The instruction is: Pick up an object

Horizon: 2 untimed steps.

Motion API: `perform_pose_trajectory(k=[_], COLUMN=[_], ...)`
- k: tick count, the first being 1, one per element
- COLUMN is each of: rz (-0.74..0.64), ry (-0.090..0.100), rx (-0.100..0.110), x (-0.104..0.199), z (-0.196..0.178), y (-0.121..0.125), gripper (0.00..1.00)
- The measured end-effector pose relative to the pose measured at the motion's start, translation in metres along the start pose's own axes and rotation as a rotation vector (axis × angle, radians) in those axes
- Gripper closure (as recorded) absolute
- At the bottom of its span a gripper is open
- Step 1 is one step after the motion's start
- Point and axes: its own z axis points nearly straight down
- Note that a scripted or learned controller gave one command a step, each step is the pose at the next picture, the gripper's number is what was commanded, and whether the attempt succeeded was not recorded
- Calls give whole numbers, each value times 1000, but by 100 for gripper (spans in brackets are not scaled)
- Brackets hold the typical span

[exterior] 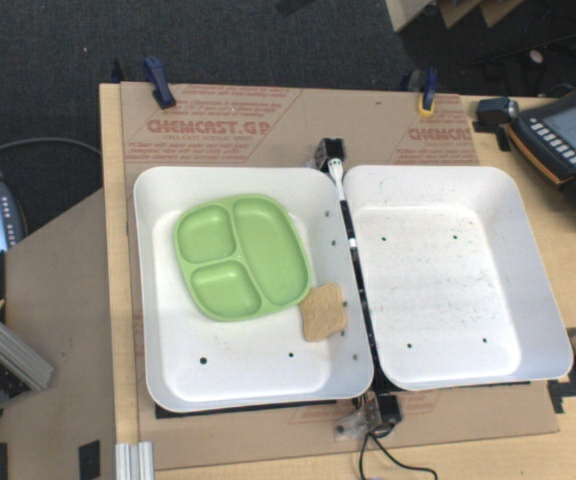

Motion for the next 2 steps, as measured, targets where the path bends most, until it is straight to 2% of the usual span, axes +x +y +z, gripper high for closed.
perform_pose_trajectory(k=[1,2], rz=[8,-3], ry=[-2,-12], rx=[5,-28], x=[-94,-79], z=[111,-57], y=[27,35], gripper=[100,100])
